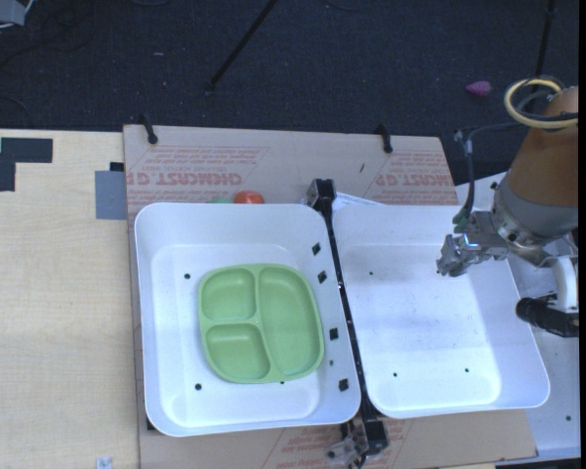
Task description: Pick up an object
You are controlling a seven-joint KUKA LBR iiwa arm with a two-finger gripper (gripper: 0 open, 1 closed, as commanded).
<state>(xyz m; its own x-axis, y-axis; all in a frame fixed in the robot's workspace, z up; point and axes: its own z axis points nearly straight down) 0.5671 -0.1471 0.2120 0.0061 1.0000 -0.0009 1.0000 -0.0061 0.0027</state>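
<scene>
Two white bins fill the lower half of your frame. At lower centre-left, the left bin (161, 360) holds a green divided plate (261, 322) lying flat on its floor, the one thing there for you to pick. Right of it, past the dark divider, sits the right bin (439, 379). Further up, at the right edge, the gripper (453, 260) hangs over the upper right part of that bin, well apart from the plate. You cannot tell how far the claw is spread; nothing shows in its grasp. Beyond the left bin's far rim a small red-orange object (248, 198) peeks out against the cardboard (273, 169). Judging from this, the pick is not yet begun: reach, grasp and lift all remain.
</scene>
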